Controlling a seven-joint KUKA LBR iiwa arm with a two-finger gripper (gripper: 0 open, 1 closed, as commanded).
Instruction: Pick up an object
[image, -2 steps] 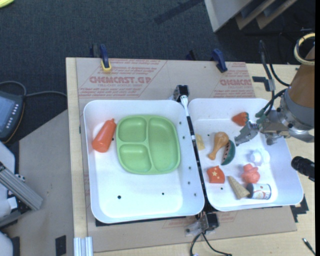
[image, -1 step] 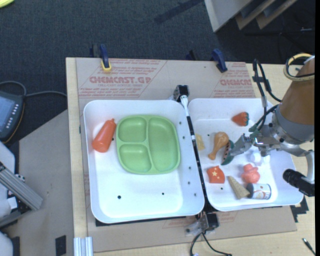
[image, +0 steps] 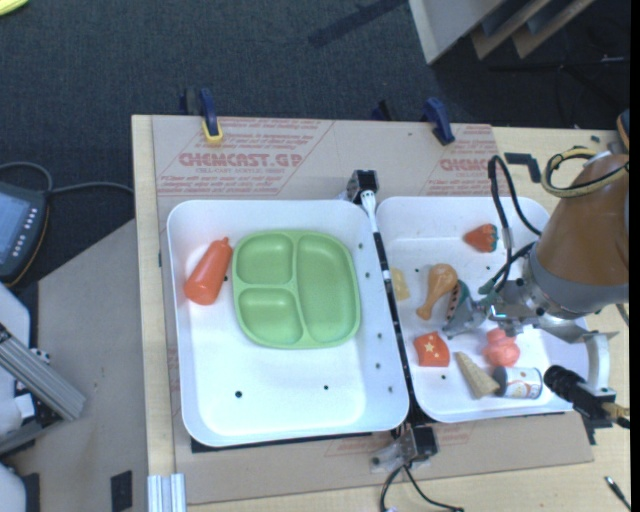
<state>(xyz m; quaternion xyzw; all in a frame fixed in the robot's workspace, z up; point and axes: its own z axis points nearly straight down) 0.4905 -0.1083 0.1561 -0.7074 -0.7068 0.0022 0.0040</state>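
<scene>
The gripper (image: 463, 318) sits low in the right bin (image: 430, 225), whether clenched or released I cannot tell. Just left of it lies the drumstick (image: 436, 288), long axis tilted, bone end pointing down-left.

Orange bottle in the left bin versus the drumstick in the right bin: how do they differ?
The orange bottle is a solid bright orange; the drumstick is tan-brown. The bottle is bulkier and blunt-ended, while the drumstick tapers from a fat end to a thin one. The bottle lies beside the green divided plate, well away from the arm; the drumstick lies close to the end effector. Both lie flat, tilted the same diagonal way.
</scene>
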